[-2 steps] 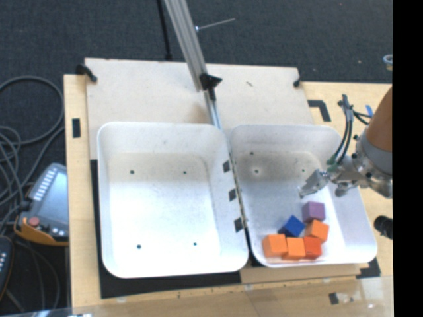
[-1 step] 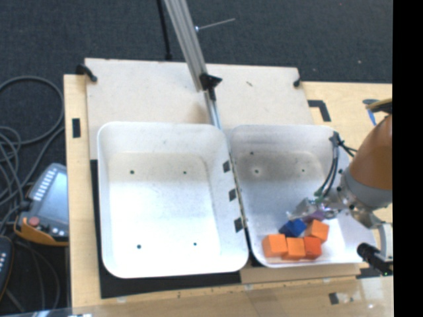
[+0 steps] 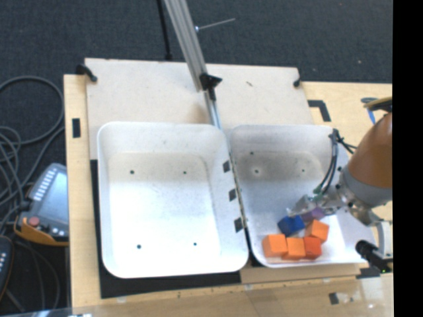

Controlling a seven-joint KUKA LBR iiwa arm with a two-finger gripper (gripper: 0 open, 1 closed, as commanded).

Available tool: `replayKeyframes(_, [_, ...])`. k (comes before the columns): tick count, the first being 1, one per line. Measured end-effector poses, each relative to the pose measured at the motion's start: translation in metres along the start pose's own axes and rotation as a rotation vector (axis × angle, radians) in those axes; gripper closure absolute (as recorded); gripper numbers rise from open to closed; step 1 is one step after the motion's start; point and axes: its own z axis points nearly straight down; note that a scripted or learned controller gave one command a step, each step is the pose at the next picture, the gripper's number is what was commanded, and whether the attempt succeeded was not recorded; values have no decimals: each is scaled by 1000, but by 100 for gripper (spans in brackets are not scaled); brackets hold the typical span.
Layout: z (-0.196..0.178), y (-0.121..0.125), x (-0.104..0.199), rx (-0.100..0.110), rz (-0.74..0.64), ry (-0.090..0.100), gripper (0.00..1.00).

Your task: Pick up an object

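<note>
In the right bin [image 3: 277, 150], near its front right corner, lies a cluster of small blocks. A blue block [image 3: 290, 225] sits at the cluster's back. Orange blocks [image 3: 275, 245] [image 3: 295, 247] [image 3: 320, 230] lie in front of and beside it. A small purple piece [image 3: 318, 212] shows just behind the blue block. My gripper [image 3: 309, 206] reaches in from the right and hangs low right over the purple piece and the blue block. The grey arm with its orange band [image 3: 373, 160] stands over the bin's right rim.
The left bin [image 3: 165, 197] lies beside the right one, with a shared raised rim between them. A slanted aluminium rail [image 3: 188, 38] rises behind the bins. Cables and a hand-held pendant [image 3: 46, 200] lie on the floor at the left.
</note>
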Motion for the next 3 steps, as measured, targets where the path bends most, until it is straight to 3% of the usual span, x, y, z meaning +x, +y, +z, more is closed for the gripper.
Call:
replayKeyframes(1, [-10, 2, 0, -6, 0, -1, 100])
replayKeyframes(2, [-9, 2, 0, -6, 5, 0, 0])
replayKeyframes(3, [7, 0, 38, -10, -4, 0, 0])
